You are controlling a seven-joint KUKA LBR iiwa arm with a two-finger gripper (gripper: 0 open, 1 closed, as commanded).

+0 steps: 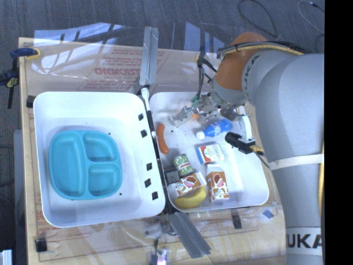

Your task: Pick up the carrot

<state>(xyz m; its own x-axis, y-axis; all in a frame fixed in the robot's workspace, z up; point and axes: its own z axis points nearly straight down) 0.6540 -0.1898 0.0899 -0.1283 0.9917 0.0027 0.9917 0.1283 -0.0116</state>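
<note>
A grey KUKA arm with an orange band above its wrist fills the right side of the frame, reaching over the right-hand white bin on the bench. Its gripper hangs low at the upper part of that bin, its metal parts showing against the white floor; from this slanted overhead angle one cannot tell whether it is open or closed, and nothing is visibly caught in it.

The carrot, a slim orange piece, lies lengthwise at the left wall of the right bin, just below and to the left of the gripper and apart from it.

Near the middle of that bin a blue and white bottle lies on its side, with a small red and white carton just below it. Toward the lower edge sit a green can, a banana and a brown carton, close together.

In the left-hand bin, at the centre left of the frame, rests a teal tray with three compartments.
</note>
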